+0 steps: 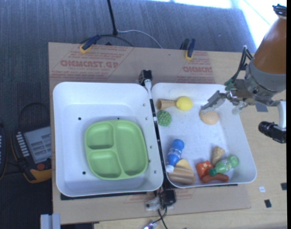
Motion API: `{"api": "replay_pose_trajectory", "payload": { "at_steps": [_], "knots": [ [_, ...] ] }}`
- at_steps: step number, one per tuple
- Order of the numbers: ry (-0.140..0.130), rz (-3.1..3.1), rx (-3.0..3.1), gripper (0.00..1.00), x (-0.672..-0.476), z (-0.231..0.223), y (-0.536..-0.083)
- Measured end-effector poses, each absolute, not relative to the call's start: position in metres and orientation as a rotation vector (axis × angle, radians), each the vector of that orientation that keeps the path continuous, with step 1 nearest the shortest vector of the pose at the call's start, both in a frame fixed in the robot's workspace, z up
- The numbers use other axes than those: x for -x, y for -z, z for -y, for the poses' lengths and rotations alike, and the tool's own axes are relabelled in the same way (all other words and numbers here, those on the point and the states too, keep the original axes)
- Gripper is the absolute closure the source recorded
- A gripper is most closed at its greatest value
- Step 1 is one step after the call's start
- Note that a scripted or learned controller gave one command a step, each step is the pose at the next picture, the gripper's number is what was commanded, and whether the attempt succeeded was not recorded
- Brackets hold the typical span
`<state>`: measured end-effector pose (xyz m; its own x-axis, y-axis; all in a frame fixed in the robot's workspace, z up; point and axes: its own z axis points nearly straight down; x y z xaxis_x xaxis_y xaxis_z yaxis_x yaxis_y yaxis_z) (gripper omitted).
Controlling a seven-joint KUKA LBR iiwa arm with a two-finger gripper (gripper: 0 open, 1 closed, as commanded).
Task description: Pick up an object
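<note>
Toy bread wedge [180, 172], blue bottle [174, 151], vegetable pile [217, 168] along right bin [245, 149] near edge. Green divided plate [116, 149] in left bin [69, 104]. Gripper [225, 100] hovers over right bin far-right corner, just beside tan roll [209, 117]; fingers spread, nothing between. Pick judged not yet begun: descent, closing, lift all remain.

Count per bench [88, 61]: 2 white bins, left bin [69, 104] and right bin [231, 132]. Left bin: 1 green divided plate [116, 149], 3 compartments. Right bin: approx. 9 toy items, incl. 1 yellow lemon [184, 103], 1 green ball [164, 119], 1 blue bottle [175, 151], 1 tan round piece [209, 117]. Bench far edge: 2 clamps [89, 43].
</note>
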<state>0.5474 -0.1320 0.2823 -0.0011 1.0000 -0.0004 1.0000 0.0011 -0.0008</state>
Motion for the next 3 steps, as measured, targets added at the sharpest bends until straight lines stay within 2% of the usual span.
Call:
{"api": "replay_pose_trajectory", "payload": {
  "at_steps": [1, 2, 3],
  "knots": [
    [-0.004, 1.851, 2.536, 0.0, -0.483, 0.095, -0.203],
    [0.0, 1.681, 2.653, 0.0, -0.484, 0.095, -0.101],
    [0.008, 1.59, 2.718, 0.0, -0.557, 0.122, -0.089]
  ]
}}
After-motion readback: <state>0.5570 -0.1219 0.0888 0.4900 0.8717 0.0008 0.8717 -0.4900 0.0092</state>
